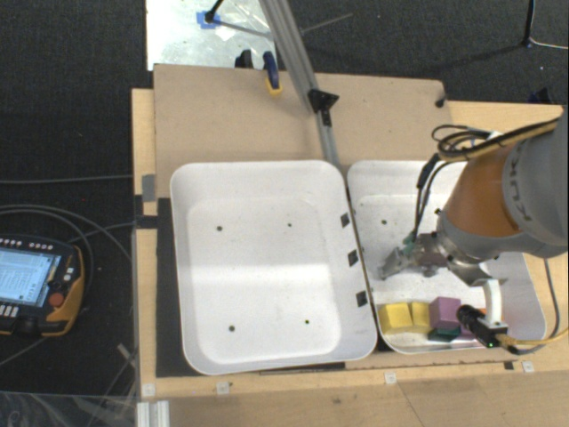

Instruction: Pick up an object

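From my console, far left off the bench sits the teach pendant [31,278], then the left bin [191,194], which offers me nothing to pick. Everything I care about is in the right bin [378,181]: a yellow block [400,316] near its front wall, just beside a purple block [445,310] with something dark green [442,334] touching its front edge. The gripper [397,262] hangs a little behind the yellow block, pointing toward the divider between bins, and I cannot tell how far its jaws stand apart or that they hold anything. I'd go for the yellow block, since it stands slightly apart from the others. To do it well, I'd centre over it, keep off the bin's front wall, straddle its free sides, and descend fully before closing, so the purple neighbour isn't nudged.
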Robot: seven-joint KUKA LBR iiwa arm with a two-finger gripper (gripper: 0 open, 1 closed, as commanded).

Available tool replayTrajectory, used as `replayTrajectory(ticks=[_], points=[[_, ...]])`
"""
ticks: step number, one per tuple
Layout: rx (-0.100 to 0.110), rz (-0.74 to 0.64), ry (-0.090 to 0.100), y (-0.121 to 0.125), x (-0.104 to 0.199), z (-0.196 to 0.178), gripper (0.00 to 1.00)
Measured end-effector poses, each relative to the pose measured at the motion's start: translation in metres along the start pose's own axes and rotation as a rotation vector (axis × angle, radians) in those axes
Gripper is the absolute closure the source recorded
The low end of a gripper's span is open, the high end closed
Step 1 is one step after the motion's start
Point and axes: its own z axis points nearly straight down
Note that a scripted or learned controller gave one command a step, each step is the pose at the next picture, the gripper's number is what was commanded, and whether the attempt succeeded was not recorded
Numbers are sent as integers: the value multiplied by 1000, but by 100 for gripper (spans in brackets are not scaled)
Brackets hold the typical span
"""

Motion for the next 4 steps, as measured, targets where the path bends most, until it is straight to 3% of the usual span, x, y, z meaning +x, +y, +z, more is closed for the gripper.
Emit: replayTrajectory(ticks=[1, 2, 3, 4], points=[[0, 16, -4, -47, -26, -2, 0], [-5, 7, -4, -41, -13, -3, 0], [-16, 6, -8, 11, -29, -149, 0], [3, 11, -2, -27, 3, -28, 0]])
